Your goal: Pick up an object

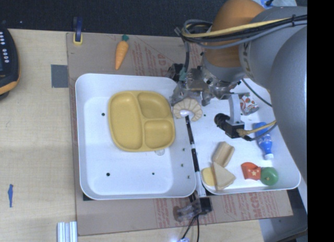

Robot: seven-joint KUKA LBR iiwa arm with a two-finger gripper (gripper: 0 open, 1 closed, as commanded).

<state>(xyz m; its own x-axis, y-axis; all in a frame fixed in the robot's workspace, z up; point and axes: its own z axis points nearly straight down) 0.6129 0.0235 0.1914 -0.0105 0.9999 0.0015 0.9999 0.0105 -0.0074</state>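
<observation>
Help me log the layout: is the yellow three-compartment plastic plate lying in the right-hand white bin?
No, the yellow three-compartment plastic plate lies in the left white bin, with nothing in its compartments.

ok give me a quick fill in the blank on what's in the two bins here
1. The yellow divided plate lies in the ____ bin.
2. The plate has ____ compartments.
3. The toy carrot lies ____ both bins, on the brown mat.
4. The end effector hangs over a ____-coloured, shell-shaped toy at the divide between the bins.

Missing words: left; three; outside; cream
</observation>
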